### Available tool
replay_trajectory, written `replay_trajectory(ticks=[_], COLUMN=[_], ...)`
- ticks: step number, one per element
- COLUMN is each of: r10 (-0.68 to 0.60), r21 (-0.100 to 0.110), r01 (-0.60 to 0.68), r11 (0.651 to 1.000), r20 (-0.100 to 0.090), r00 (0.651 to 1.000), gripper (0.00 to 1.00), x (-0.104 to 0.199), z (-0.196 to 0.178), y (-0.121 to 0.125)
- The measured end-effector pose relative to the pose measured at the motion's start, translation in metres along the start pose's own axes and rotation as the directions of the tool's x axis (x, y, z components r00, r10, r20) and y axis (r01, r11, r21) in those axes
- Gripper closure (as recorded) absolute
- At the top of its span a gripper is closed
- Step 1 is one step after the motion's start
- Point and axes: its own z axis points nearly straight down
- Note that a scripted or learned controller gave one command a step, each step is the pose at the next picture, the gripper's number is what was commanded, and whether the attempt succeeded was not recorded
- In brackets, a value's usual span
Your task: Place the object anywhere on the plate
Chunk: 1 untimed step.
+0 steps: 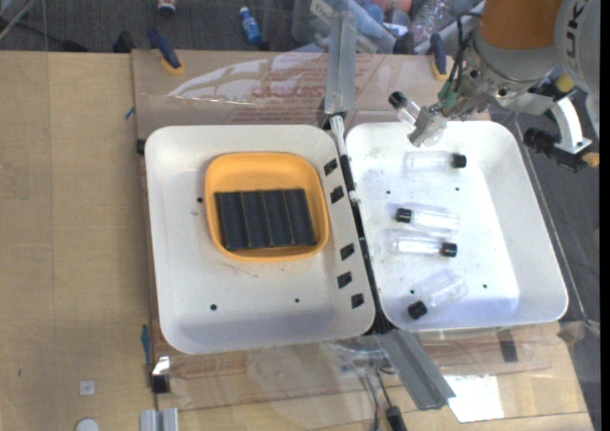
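the gripper (426,126) hangs over the far rim of the right white bin (534,229), fingers narrow on a clear plastic vial with a black cap (405,107) that juts up and left, lifted clear to travel, i'd judge. four more capped vials (426,218) lie below. the orange plate (217,181) with its dark ribbed insert (265,219) waits in the left white bin (181,257), well apart, so the carry across looks next
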Motion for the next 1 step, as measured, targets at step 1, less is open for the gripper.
replay_trajectory(ticks=[1], r10=[-0.046], r21=[0.000], r01=[0.046], r11=[0.999], r20=[0.001], r00=[0.999], gripper=[1.00], x=[-0.0001], z=[-0.0161], y=[0.0004])
